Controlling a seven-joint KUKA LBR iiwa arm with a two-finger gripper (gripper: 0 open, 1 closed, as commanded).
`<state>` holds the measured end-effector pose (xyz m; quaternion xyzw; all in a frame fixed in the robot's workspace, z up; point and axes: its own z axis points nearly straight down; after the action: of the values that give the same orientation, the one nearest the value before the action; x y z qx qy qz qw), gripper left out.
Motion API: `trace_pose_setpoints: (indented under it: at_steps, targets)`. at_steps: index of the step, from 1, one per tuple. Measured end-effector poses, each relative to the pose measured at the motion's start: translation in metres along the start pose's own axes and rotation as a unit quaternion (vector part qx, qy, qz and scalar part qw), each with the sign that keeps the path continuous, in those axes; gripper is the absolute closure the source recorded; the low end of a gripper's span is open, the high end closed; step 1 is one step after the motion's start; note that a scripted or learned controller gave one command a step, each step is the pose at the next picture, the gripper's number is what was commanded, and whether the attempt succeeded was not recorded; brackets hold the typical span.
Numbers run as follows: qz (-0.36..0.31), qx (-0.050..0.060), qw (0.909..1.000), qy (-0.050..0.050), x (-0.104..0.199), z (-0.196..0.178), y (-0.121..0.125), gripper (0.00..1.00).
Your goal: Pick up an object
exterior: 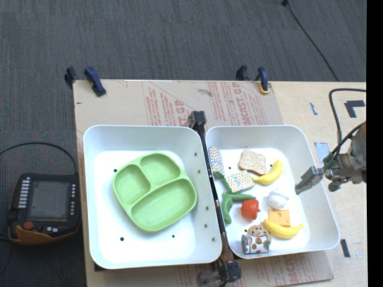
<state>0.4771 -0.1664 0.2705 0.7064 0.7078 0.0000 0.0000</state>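
- Overhead slanted view of a plywood-topped worktop (239,100) w/ two shallow white plastic bins side by side.
- Left bin (96,160) holds a light green three-compartment plastic plate (155,190), lying flat near the bin's middle.
- Right bin (299,139) holds small toy foods: a brown bread slice (252,161) at top, a yellow banana (270,173) just right of it, a pale square cracker (239,182) below.
- Lower in the same bin: a green bean-like piece (230,201) beside a red tomato-like toy (250,208), a white lump (277,199), an orange cheese block (279,217) touching a second yellow banana (283,229), and a small spotted carton (256,240) near the front edge.
- Robot's grey gripper (308,180) comes in from the right, hovering over the right bin's right side, apart from the toys.
- Jaws: nothing seen between them; how far open, cannot tell.
- Black handheld control pendant w/ screen (45,207) sits on the carpet, left of the worktop.
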Motion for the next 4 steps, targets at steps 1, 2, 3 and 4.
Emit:
trace_pose_setpoints:
  at_steps: [1, 2, 3, 4]
  targets:
    - [0.001, 0.002, 1.0, 0.001, 0.0, 0.183, 0.028, 0.0]
    - [0.003, 0.002, 1.0, 0.002, 0.0, 0.174, 0.028, 1.0]
    - [0.0, 0.0, 1.0, 0.0, -0.03, 0.183, 0.098, 1.0]
    - [0.0, 0.001, 1.0, 0.001, -0.03, 0.183, 0.097, 0.0]
